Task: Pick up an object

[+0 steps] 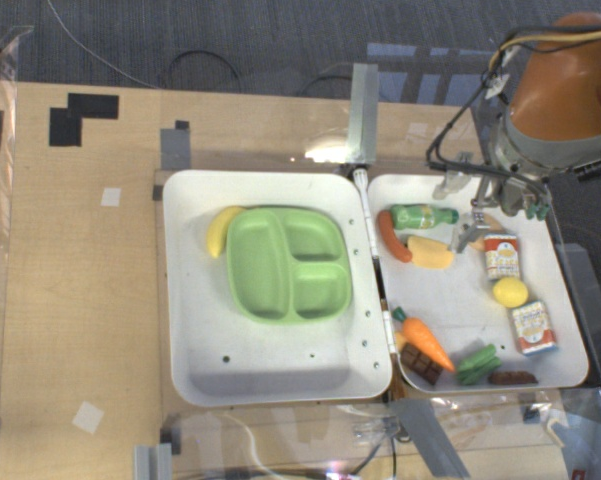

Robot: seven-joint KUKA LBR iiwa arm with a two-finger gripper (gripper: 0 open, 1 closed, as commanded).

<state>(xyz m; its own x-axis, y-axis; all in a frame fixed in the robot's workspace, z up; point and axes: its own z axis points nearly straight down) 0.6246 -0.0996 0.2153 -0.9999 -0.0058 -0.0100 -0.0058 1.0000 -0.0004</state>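
Task obj unclear, nothing lifted. Nearest to gripper (470, 230): green bottle (423, 217), lying flat, long axis left-right, cap end pointing right, pale label mid-body, in right bin (570, 368) upper left. Just below it yellow cheese wedge (431, 256); red sausage (393, 236) at left, slanted. Red-white can (501, 257) upright just right of fingers, lemon (510, 292) below, second can (532, 327) lower. Carrot (426, 340) points lower right. Fingers: cannot tell how far open, nothing visibly held. Left bin (195, 368): green tray (288, 264), banana (219, 230) touching its left edge.

Arm (555, 98) low, tool (472, 230) downward
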